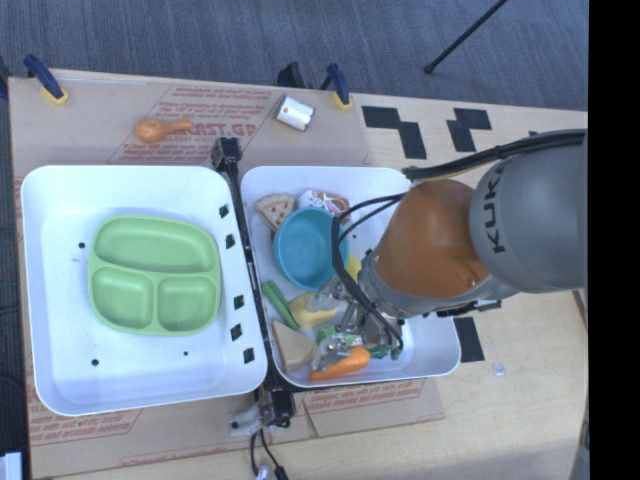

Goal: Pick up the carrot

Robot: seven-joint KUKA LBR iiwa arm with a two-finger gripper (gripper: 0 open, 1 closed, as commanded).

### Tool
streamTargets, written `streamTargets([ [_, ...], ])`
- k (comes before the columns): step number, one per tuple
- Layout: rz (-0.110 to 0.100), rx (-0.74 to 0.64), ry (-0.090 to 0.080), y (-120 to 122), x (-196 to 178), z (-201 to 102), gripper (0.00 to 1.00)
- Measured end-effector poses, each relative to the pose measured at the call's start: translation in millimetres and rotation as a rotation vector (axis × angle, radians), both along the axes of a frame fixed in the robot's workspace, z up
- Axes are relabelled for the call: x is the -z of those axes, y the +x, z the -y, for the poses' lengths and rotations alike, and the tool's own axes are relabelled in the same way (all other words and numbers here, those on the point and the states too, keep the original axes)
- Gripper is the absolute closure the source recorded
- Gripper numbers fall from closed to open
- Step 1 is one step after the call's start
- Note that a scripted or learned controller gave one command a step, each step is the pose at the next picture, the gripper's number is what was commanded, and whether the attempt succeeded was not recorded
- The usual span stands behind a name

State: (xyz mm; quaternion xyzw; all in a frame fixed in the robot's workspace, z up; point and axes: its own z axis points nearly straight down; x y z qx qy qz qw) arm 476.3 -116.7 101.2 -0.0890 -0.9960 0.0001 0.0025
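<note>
We see gripper (352, 336) low in rt bin (440, 353) | just above carrot (341, 365), nr front wall | finger gap: we can't tell.

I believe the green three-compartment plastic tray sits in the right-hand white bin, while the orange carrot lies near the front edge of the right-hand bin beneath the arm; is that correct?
Not quite: the camera view shows the green three-compartment plastic tray in the left-hand white bin, not the right-hand one. The rest holds: the orange carrot lies near the front edge of the right-hand white bin, beneath the arm's gripper.
</note>
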Motion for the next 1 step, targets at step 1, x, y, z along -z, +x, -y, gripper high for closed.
streamTargets([
  [1, -0.001, -0.009, -0.001, 1.1, -10.4, -0.3, 1.00],
])
